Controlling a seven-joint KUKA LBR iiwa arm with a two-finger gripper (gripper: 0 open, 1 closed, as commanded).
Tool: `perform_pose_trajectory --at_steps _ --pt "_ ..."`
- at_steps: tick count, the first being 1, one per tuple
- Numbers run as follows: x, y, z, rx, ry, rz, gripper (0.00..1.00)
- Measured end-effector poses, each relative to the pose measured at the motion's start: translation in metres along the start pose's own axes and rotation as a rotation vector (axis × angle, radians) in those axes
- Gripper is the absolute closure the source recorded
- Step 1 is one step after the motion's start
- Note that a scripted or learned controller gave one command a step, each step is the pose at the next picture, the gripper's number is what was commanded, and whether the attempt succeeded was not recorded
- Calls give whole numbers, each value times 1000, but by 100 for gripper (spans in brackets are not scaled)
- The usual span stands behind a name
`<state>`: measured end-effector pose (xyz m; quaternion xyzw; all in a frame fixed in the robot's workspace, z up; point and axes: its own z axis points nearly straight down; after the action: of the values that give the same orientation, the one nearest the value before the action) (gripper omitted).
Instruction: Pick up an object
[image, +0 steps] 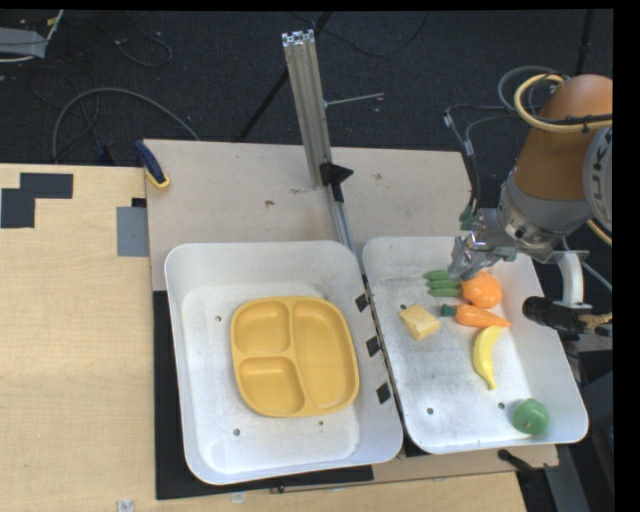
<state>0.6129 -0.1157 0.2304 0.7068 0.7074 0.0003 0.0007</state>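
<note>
two shallow white bins sit on a pale bench (70, 330) above dark floor with cables. the gripper (470, 255) hangs over the right bin (450, 400), just above the round orange fruit (482, 290); its grip cannot be told.

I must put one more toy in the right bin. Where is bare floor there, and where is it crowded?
Bare floor in the right bin: the near part, between the cheese wedge and the green ball, left of the banana. Crowded: the far right, where the gripper hangs over the green pod, orange and carrot.
</note>
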Motion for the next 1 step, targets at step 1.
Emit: perform_pose_trajectory --at_steps 1 --pt "-1 0 -27 1 0 0 100"
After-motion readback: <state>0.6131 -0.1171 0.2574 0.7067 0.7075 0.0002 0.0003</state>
